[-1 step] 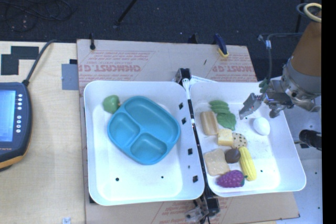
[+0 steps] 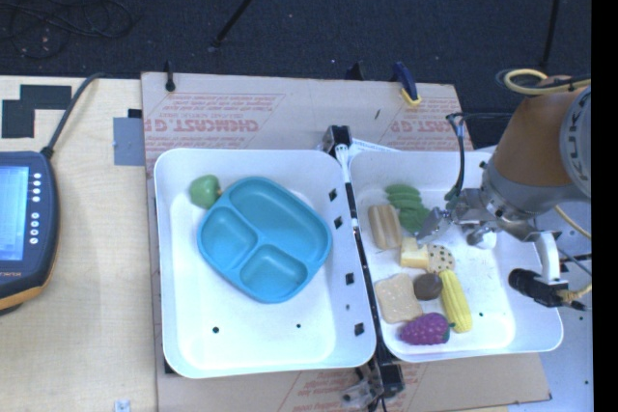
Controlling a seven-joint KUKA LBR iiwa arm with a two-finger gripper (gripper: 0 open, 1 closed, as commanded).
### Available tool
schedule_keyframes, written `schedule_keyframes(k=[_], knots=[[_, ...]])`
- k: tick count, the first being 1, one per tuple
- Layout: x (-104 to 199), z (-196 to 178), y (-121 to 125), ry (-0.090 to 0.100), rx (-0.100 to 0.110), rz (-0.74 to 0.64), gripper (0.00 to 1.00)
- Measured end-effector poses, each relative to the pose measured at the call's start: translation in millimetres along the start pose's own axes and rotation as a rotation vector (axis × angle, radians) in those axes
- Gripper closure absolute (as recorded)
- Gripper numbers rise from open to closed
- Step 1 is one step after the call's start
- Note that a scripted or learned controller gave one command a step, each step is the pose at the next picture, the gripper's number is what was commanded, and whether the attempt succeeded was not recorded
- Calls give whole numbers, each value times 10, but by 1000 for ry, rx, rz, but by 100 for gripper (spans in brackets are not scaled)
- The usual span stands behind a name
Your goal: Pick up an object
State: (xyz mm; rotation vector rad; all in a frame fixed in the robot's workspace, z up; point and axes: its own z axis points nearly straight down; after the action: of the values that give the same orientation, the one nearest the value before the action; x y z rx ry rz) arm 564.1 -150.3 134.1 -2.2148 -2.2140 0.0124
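So the gripper (image 2: 436,225) is down in the right bin (image 2: 536,335), hanging right over the toy food pile, and honestly I can't tell if it's spread or pinched, too much metal clutter; nothing visibly in it anyway; the grey arm (image 2: 541,154) with its orange band comes in from the right. Right under the tool there's a yellow cheese wedge (image 2: 414,255) touching a spotted dice-looking cube (image 2: 440,258), green leafy thing (image 2: 407,204) just above, tan bread stick (image 2: 384,227) beside it; below sit a toast slice (image 2: 396,296), a dark brown lump (image 2: 427,287), a corn cob (image 2: 455,301) and purple grapes (image 2: 425,330), all crowded together. The left bin (image 2: 183,304) has a blue divided plate (image 2: 264,238) with a green ball (image 2: 204,191) at its upper left corner. Both bins rest on cardboard (image 2: 241,116) printed "CHEMCAST GP", upside down from here; wooden bench (image 2: 77,323), a teach pendant (image 2: 24,227) on the left, dark floor with cables behind.
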Motion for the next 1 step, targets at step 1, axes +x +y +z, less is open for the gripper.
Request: schedule_keyframes(k=[1], knots=[[152, 459, -533, 0, -18, 1, 0]])
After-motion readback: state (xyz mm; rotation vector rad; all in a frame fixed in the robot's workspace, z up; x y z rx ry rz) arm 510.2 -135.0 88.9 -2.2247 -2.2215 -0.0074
